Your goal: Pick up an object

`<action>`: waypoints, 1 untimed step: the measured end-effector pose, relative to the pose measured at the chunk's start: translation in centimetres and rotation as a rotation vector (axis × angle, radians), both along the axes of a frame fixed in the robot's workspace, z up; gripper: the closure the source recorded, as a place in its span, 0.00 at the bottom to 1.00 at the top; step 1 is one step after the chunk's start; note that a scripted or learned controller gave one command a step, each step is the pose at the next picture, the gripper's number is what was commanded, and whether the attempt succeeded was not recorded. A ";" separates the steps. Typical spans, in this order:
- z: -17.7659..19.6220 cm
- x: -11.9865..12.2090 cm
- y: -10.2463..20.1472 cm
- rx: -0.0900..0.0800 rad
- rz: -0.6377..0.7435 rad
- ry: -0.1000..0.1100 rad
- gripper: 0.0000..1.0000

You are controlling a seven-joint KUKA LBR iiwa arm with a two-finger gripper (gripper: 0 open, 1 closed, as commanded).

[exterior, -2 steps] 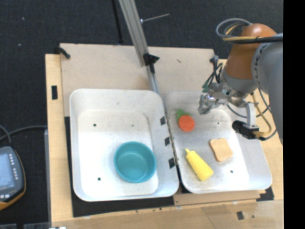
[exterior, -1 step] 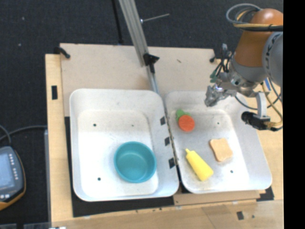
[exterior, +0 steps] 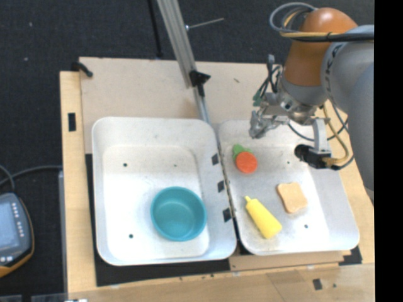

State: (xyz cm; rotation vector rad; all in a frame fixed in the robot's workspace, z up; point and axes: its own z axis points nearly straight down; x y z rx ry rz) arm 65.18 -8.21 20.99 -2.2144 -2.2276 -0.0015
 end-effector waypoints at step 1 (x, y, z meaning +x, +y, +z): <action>-0.2 0.8 5.7 0.000 0.000 -0.002 1.00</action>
